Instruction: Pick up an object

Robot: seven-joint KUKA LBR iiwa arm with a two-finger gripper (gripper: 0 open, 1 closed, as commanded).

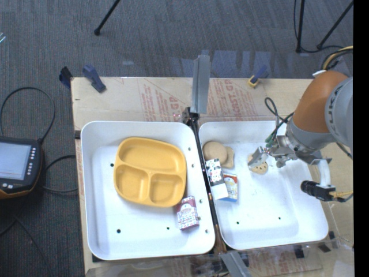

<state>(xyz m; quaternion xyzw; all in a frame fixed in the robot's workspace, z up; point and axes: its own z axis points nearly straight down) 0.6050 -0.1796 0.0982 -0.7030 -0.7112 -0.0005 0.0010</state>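
From my seat the gripper (262,156) sits low in the right bin (288,224), at the end of the arm reaching in from the right side of the view, and directly at its tip is a small tan piece with dark holes, which I take for a toy cheese wedge (260,165). The wedge touches or nearly touches the gripper's tip, on the side toward the near rim and a shade left of it. I cannot tell from this slant how the gripper is set or whether it has any hold on the wedge; the metal and the wedge run together.

The wedge is short and stubby, its longer side running roughly left to right across the bin, though it is too small for me to name a pointed end.

Further left lie a tan bread-like toy (217,152) against the bin's left wall, and two small cartons (223,183) just toward the near rim from it. All are well apart from the gripper, so I judge the wedge the natural target: the move I'd expect is a short drop and close, not a traverse
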